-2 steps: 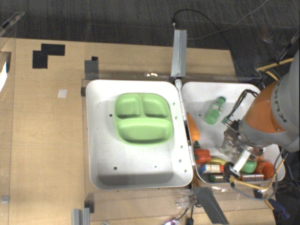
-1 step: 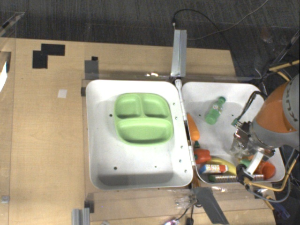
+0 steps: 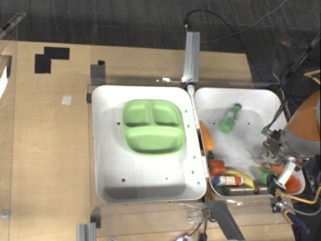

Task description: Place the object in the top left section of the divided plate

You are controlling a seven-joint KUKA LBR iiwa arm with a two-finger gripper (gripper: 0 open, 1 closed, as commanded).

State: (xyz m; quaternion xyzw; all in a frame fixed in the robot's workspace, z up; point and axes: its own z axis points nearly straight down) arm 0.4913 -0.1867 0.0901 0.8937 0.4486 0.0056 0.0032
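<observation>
A green divided plate (image 3: 152, 126) sits in the left bin (image 3: 108, 185) on the worktop (image 3: 45, 149), its two small upper sections and one wide lower section all bare. Across the divider, the right bin (image 3: 251, 97) holds the candidates: a green bottle (image 3: 229, 118) lying tilted near the middle, an orange carrot-like piece (image 3: 206, 137) against the left wall, and a cluster of small toy foods (image 3: 231, 178) along the near edge. Which one is the object to move cannot be told. All look like light, rigid, smooth plastic, likely slippery; the bottle would best be gripped across its body. At far right the gripper (image 3: 273, 159) hangs low over the bin's corner, and whether it is open or closed cannot be told.
</observation>
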